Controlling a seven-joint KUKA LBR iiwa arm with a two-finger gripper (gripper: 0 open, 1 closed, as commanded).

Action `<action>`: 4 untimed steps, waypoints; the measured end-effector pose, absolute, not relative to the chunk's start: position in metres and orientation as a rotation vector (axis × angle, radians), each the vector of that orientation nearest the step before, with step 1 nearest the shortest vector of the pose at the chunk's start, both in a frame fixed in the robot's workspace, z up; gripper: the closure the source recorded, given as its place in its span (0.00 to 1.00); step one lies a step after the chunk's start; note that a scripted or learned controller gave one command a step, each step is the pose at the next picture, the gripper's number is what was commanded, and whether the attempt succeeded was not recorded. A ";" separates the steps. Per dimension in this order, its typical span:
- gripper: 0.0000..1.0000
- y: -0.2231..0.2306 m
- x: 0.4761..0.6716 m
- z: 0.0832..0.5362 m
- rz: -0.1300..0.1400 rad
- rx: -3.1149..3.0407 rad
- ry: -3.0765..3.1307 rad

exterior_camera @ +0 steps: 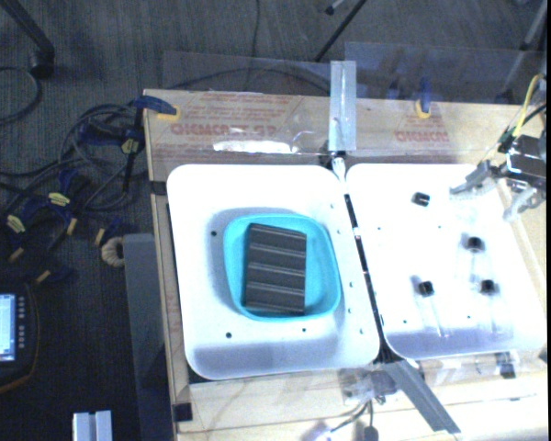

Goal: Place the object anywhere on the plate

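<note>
A blue plate (230, 257) rests in the middle of the left white bin (193, 320). A dark grey ridged block (275, 266) lies flat on the plate, filling most of its centre. My gripper (484, 200) hangs over the far right corner of the right bin (459, 338), well away from the plate. Its two pale fingers (468, 182) are spread apart and open, with nothing between them.
Several small black pieces (474, 243) are scattered over the right bin's floor. A metal upright (342, 108) stands at the back between the two bins. Cables and clamps lie on the floor to the left of the bench.
</note>
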State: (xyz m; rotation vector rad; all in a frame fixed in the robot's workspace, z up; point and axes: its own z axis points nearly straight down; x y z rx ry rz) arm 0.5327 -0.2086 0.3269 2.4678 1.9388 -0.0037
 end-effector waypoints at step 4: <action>0.00 -0.206 0.590 0.434 -0.005 2.770 1.479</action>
